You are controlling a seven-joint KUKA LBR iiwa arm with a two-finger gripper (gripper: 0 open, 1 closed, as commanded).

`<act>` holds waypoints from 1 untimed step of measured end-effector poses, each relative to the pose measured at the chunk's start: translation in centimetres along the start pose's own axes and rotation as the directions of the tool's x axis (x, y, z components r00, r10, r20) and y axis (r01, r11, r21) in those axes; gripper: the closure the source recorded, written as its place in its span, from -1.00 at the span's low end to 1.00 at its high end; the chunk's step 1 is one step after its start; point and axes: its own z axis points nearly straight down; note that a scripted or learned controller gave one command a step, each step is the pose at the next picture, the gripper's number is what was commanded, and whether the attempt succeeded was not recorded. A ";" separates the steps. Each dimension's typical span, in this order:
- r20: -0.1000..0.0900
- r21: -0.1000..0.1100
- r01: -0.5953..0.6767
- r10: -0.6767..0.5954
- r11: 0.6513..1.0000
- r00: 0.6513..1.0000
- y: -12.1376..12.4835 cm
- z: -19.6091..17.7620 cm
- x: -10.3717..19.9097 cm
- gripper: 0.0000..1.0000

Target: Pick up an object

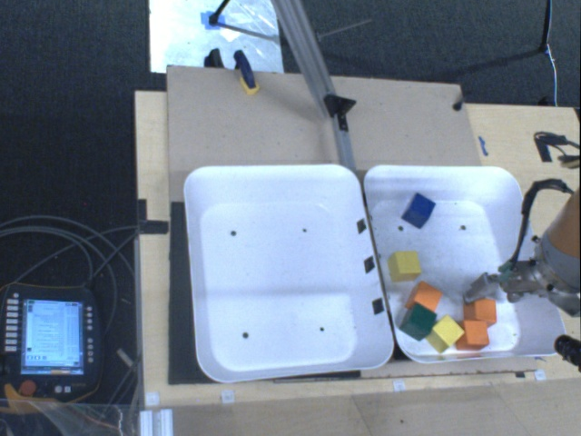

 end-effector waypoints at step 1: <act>0.005 -0.014 0.003 -0.003 1.000 1.000 0.4 -1.3 0.0 1.00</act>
